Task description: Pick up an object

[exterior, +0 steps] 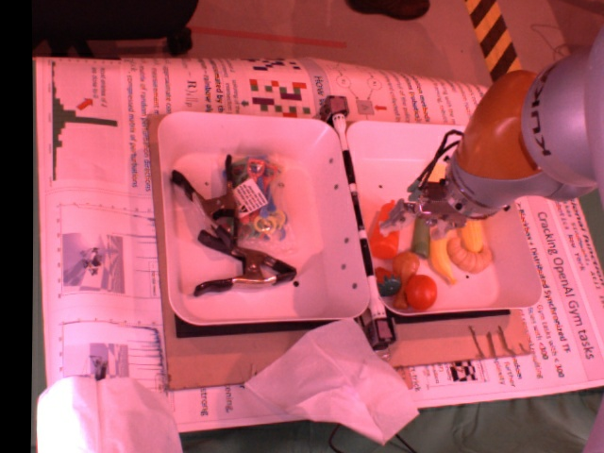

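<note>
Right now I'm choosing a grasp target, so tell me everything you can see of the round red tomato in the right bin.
The round red tomato looks like smooth, glossy plastic toy food, whole and undamaged. It lies near the front edge of the right white bin, at the near end of the toy-food pile, touching a small orange piece behind it. The gripper is farther back, not over it.

This was a robotics lab: research posters [113, 206] with graphs and text covered the bench, yellow-black hazard tape [488, 17] marked the floor, and a KUKA arm [538, 130] reached over two white bins [311, 140].
</note>
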You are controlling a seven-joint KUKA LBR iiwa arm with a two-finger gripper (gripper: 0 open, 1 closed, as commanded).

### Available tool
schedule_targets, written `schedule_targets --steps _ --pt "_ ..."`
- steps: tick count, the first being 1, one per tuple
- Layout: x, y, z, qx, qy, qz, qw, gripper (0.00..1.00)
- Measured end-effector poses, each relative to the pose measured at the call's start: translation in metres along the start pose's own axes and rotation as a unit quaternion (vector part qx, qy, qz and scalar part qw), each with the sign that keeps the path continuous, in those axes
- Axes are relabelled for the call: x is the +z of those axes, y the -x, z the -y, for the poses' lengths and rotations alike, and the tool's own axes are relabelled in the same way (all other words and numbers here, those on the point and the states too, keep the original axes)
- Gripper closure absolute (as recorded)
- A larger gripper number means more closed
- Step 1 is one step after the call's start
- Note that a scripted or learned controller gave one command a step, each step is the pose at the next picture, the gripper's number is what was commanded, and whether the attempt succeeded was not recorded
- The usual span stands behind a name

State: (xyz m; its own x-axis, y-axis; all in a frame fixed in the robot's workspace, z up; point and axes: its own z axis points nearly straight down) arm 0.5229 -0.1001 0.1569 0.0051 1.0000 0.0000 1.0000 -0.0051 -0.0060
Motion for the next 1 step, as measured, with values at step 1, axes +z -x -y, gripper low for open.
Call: schedule_targets --steps 1 --pt "0.0406 0.004 -0.0019 0.0 0.012 0.003 0.9999 0.0"
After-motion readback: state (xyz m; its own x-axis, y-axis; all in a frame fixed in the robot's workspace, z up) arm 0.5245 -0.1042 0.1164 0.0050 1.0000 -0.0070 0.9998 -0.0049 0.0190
